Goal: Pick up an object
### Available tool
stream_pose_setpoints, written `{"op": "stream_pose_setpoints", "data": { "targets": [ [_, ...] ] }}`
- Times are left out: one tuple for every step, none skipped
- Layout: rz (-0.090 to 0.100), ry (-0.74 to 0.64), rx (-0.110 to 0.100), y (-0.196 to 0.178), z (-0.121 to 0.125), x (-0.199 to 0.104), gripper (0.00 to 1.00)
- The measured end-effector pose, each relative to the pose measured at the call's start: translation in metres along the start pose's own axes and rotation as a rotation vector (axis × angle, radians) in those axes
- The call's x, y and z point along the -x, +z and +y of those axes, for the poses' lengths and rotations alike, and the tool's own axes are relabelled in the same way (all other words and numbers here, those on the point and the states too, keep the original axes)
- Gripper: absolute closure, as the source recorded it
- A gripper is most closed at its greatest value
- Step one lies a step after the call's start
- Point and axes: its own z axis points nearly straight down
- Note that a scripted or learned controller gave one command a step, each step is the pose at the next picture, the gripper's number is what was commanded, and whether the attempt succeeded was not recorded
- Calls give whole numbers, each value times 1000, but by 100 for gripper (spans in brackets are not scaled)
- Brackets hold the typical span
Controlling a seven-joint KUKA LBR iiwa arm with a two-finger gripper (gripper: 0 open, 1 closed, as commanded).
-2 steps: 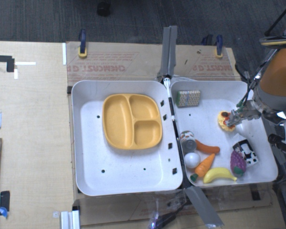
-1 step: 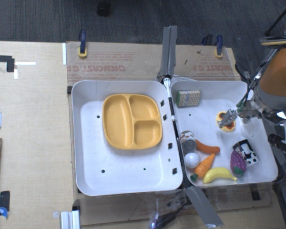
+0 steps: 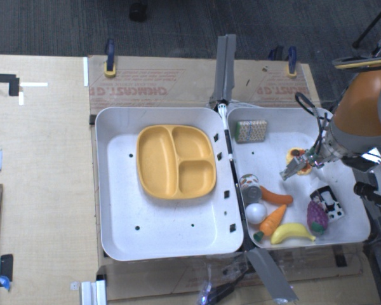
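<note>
My gripper (image 3: pixel 294 168) hangs over the middle of the right bin (image 3: pixel 276 124), reaching in from the right below the orange band of the arm (image 3: pixel 362 110). A small orange and yellow object (image 3: pixel 296 152) lies just behind it, partly hidden by the wrist. Below the gripper lie an orange carrot (image 3: pixel 276 197), a second carrot (image 3: pixel 272 220), a white ball (image 3: pixel 255 212), a small can (image 3: pixel 249 185) and a yellow banana (image 3: pixel 292 233). A purple grape bunch (image 3: pixel 317 216) and a black and white item (image 3: pixel 329 203) sit at the right. I see nothing held in the gripper.
A green-grey sponge (image 3: pixel 251 131) lies at the back of the right bin. The left bin (image 3: pixel 120 227) holds a yellow divided plate (image 3: pixel 176 161). A raised divider (image 3: pixel 227 164) separates the bins. Cables hang beside the arm at the right edge.
</note>
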Motion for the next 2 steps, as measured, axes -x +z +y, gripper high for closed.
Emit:
{"op": "stream_pose_setpoints", "data": {
  "targets": [
    [-4, 6, 3, -10, 0, 3, 100],
    [-3, 5, 3, -10, 0, 2, 0]
  ]
}}
